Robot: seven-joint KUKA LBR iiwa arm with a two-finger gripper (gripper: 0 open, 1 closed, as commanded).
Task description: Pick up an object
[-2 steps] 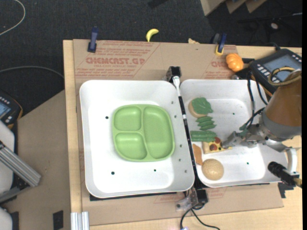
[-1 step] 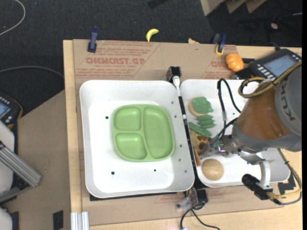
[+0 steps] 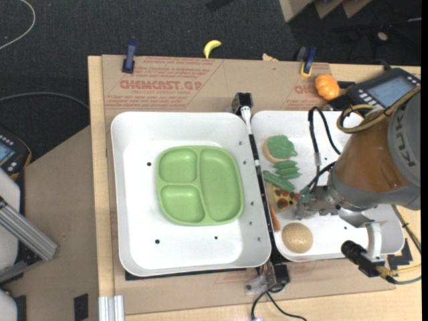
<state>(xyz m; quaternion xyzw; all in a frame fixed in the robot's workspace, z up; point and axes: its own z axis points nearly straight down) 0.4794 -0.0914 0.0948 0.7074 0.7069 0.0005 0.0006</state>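
The right bin holds several toy foods: a round tan piece with a green top, a green leafy piece, a pizza slice and a tan bun. My gripper hangs low in that bin, just right of the pizza slice and above the bun. The wrist hides its fingers. The left bin carries a green divided plate with nothing on it.
An orange fruit and a yellow banana lie on the cardboard behind the bins. Blue clamps hold the board's back edge. The arm's bulky body covers the right bin's right half.
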